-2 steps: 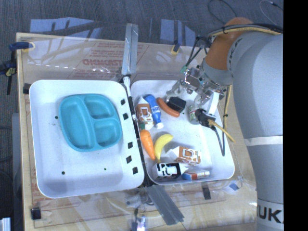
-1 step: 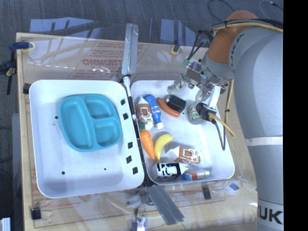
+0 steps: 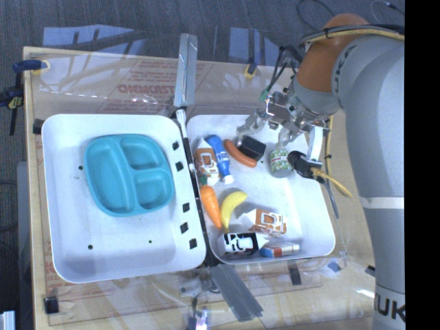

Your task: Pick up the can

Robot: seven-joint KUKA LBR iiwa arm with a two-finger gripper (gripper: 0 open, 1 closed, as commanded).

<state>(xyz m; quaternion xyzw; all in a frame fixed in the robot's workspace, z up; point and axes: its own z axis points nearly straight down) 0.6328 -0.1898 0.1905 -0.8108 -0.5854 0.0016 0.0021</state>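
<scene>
- Camera view, nearest rim of the right bin (image 3: 323, 243): a black-and-white box (image 3: 240, 243) lies against the near wall, with a slim tube with blue and red ends (image 3: 278, 250) just beside it
- Just behind these sits a small orange-and-white carton (image 3: 270, 222)
- A banana (image 3: 232, 205) and a carrot (image 3: 211, 206) lie side by side, the carrot next to the wall that divides the bins
- The left bin (image 3: 69, 253) holds a teal divided plate (image 3: 127, 174)
- Farther back by the divider, a brown-and-white carton (image 3: 206, 162) touches a blue-and-white bottle (image 3: 218, 158)
- An orange sausage-shaped piece (image 3: 240, 154) lies tilted, with a black block (image 3: 253, 146) touching its far side
- The can (image 3: 280, 161) stands upright in the far half of the right bin, toward its right wall, apart from the orange piece
- The gripper (image 3: 268, 133) hangs over the far part of that bin, its jaws spread wide with nothing clamped between them; one finger (image 3: 284, 137) ends right above the can, which sits outside the gap
- Behind it rises the grey arm with its orange band (image 3: 323, 67)
</scene>
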